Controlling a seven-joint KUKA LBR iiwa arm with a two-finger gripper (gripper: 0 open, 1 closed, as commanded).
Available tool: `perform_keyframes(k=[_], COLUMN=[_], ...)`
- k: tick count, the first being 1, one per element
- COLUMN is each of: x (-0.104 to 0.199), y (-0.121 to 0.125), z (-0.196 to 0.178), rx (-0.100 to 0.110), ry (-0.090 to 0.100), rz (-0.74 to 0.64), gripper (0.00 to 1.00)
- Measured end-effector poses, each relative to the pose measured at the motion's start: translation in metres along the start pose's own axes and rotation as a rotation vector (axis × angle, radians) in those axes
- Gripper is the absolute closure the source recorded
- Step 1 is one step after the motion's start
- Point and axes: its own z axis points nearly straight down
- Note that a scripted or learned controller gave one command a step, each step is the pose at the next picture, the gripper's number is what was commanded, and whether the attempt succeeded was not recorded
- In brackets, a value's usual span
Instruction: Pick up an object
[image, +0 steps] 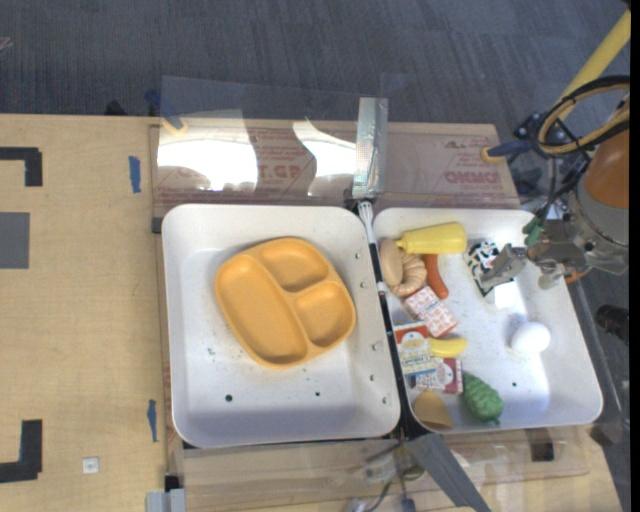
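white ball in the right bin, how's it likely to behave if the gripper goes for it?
The white ball looks round and smooth, so it will probably roll off if nudged off-centre. It sits on bare floor of the right bin, apart from the toys, so nothing would stop it before the wall. Its glossy look suggests it may slip from a pinch.

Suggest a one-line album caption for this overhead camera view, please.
Grey robot arm's gripper hovers over the right white bin of toy food; a yellow three-compartment plastic tray lies in the left white bin.

Two bins sit side by side on the table (70, 300): the left bin (190, 390) holds a divided plate (285, 300), the right bin (570, 390) a clutter of toys (430, 320).
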Motion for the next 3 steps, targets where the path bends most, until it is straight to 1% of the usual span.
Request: perform_keyframes(k=[1,2,3], x=[0.032,0.005,0.003], y=[0.037,0.112,0.110], z=[0.146,0.149,0.138], rx=[-0.011,-0.002,0.008], ry=[0.000,0.003,0.000], rz=[0.222,0.108,0.108], gripper=[0.00,0.00,1.00])
